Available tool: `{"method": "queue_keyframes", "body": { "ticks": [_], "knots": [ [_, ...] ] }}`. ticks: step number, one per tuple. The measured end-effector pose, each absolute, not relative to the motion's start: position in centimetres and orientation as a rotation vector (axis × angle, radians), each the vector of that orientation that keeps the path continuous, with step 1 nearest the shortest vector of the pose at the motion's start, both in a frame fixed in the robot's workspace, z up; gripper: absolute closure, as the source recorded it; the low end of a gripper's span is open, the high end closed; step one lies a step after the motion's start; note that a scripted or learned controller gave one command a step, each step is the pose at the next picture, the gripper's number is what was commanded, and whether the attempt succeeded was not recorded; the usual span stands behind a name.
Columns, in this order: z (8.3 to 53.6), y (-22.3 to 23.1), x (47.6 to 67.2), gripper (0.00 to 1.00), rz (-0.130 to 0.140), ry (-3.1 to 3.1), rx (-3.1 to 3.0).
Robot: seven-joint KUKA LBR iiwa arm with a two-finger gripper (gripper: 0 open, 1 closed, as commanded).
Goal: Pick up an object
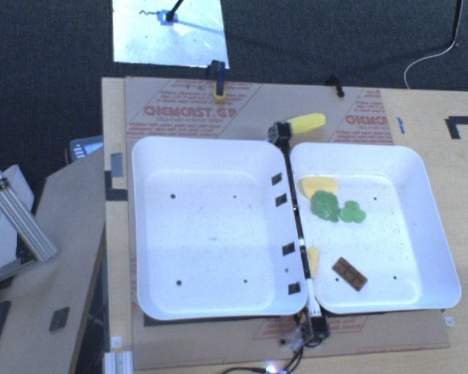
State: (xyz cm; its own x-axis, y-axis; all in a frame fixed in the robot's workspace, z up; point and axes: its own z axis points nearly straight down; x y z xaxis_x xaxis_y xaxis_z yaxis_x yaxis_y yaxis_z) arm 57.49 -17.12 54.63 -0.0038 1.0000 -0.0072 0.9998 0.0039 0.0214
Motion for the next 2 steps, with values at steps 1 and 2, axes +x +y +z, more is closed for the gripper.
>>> {"method": "queue_keyframes", "body": {
  "ticks": [1,2],
  "knots": [
    [40.9,-12.4,56.8,1.0,-0.007,2.237,2.22],
    [29.2,-13.4,50.6,1.0,-0.011,2.227,2.231]
  ]
}}
